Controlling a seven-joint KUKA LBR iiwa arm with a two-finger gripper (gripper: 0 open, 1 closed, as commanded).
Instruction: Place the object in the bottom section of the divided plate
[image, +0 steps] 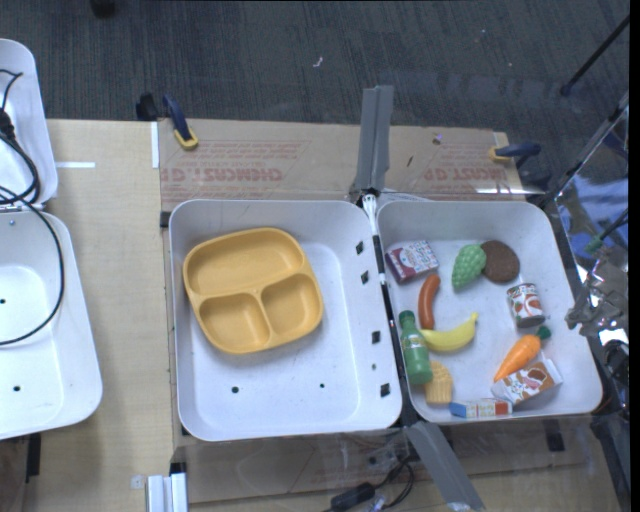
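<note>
A yellow divided plate lies in the left white bin, toward its upper left. It has one long section at the top and two smaller ones below, all bare. The right white bin holds several toy foods: a red and white carton, a green lumpy piece, a brown cookie, a sausage, a small can, a banana, a green bottle, a carrot, a corn cob and an orange and white box.
A white tub with a black cable sits off the bench's left side. A grey post rises between the bins at the back. Metal framing stands by the right bin's right wall. Cardboard lies under the bins.
</note>
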